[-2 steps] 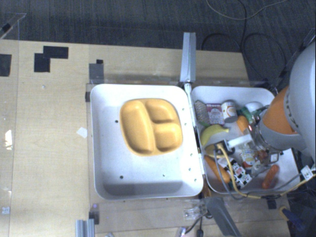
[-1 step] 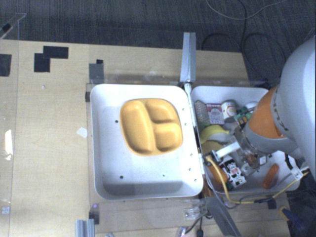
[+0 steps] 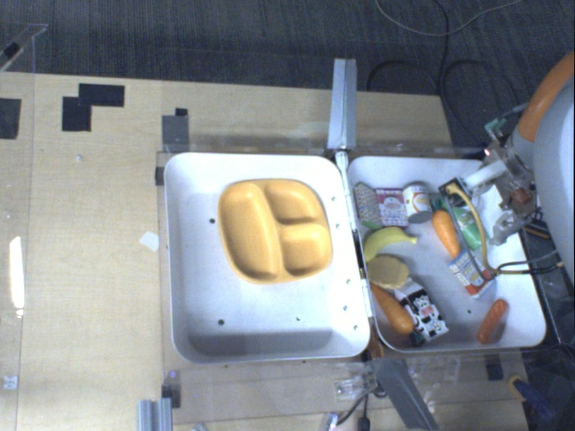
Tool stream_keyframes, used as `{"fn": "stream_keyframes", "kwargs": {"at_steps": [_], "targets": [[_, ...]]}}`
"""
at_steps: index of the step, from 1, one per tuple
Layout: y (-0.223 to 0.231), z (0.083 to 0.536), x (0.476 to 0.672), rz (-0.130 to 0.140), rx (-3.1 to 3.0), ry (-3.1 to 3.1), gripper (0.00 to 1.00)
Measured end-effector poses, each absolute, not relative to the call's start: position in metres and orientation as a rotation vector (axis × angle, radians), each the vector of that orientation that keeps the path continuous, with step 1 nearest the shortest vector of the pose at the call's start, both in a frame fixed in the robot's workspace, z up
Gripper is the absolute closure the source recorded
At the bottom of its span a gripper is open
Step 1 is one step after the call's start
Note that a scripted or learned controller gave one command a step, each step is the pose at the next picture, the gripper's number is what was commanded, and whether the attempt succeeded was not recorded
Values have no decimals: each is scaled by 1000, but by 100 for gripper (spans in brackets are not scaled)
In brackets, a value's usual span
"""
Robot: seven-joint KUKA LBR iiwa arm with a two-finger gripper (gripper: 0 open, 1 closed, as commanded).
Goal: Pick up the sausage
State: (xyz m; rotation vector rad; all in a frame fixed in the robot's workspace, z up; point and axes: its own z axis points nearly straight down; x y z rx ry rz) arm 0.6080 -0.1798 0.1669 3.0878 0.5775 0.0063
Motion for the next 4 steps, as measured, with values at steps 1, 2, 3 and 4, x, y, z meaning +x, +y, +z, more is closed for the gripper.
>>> {"fn": "stream_keyframes", "kwargs": {"at_steps": [1,2,3,4], "targets": [[-205,110,560,2,3036,810,0],[-204,88,509,19,3063,695,0],[-166,170,583,6,3068,678,0],[-169,93,545,23,3005,890,0]]}}
